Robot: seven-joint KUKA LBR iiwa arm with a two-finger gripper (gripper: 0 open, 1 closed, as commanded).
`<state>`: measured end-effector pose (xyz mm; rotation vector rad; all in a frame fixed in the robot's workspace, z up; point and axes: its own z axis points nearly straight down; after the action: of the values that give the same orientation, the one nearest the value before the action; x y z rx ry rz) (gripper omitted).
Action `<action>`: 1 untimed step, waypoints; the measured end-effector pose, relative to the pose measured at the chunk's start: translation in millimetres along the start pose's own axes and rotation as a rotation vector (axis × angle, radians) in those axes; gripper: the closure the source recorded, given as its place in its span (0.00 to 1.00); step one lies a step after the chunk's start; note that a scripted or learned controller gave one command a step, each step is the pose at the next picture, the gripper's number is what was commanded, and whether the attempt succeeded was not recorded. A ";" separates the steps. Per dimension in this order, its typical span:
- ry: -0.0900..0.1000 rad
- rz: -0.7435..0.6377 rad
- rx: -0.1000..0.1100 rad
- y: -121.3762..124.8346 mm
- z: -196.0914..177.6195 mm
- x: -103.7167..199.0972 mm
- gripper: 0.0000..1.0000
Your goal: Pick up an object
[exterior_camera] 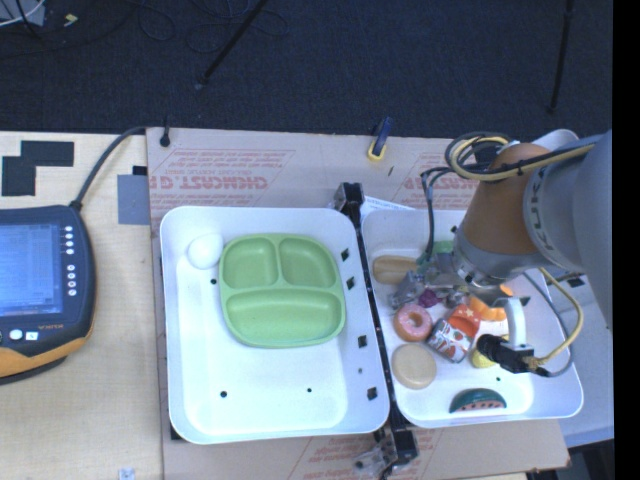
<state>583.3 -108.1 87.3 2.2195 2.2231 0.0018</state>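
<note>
The right bin [560, 393] holds several small items. Among them are a tan oblong roll [392, 266], a pink donut [413, 322], a round tan biscuit [414, 366], a red and white can [452, 339], an orange piece [482, 312] and a watermelon slice [477, 401]. My gripper [424, 288] is low in this bin, just above the donut and right of the roll. A purple item [432, 296] sits right at its tip. The wrist with its orange band [498, 213] hides the bin's upper right part.
The left bin [260, 408] holds a green divided plate [282, 290] and a white ball [204, 251]. A black divider [366, 298] separates the bins. Cables [545, 353] trail over the right bin. A teach pendant [35, 288] lies far left on the bench.
</note>
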 end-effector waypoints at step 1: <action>0.000 0.006 0.006 -1.0 -9.0 -2.0 1.00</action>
<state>582.3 -110.1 96.3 2.2290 2.2197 -0.0044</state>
